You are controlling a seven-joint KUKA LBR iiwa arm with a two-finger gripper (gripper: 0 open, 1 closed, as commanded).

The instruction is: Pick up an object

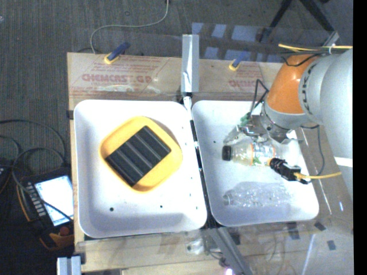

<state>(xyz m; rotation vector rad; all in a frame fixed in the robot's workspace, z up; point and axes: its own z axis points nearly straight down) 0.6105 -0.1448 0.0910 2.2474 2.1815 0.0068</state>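
A clear plastic bottle point(248, 152) with a dark cap lies on its side in the middle of the right bin point(212, 171), cap pointing left. My gripper point(251, 129) is low in that bin, right at the bottle's upper side, under the orange band of the arm. Along the bin's front lies a second clear, crumpled bottle point(256, 195), apart from the gripper. In the left bin point(86, 171) rests a yellow rounded block point(141, 152) with a black ribbed top, turned at an angle.
The grey arm point(332, 102) covers the right bin's right side, with a yellow cable and a black connector point(285, 169) beside the bottle. A metal divider post point(189, 67) stands between the bins at the back. Cardboard lies behind them.
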